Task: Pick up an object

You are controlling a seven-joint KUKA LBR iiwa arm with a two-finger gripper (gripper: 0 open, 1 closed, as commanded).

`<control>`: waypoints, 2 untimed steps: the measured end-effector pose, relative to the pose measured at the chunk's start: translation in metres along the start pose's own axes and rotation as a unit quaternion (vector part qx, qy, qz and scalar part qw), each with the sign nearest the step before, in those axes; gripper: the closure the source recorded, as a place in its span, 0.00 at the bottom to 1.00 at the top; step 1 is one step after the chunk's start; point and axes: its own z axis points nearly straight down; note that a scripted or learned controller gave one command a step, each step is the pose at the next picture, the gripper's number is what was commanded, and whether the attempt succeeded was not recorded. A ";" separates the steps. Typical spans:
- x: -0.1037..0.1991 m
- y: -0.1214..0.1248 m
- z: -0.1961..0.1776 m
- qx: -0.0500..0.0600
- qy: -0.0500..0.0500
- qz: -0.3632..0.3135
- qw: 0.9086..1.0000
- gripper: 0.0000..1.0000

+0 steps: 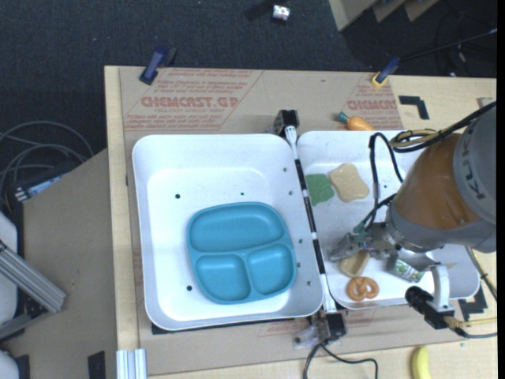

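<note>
Gripper (353, 249) low in right bin (339, 144); can't tell its state. Pretzel (362, 288) just below it, tan bread piece (349, 182) and green scrap (318, 188) above. Left of it, left bin (158, 164) holds blue divided tray (241, 251).

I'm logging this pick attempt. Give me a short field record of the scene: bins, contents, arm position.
left bin: holds blue divided plate
right bin: tan bread-like piece, green piece, pretzel
gripper: low in right bin, above the pretzel
grasp: nothing seen between fingers
bench: orange carrot-like item behind right bin
</note>
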 end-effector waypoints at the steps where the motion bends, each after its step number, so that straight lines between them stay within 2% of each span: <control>1: 0.002 0.000 0.000 0.000 0.000 0.000 1.000 0.00; 2: -0.004 0.000 0.000 0.000 0.000 0.000 1.000 0.00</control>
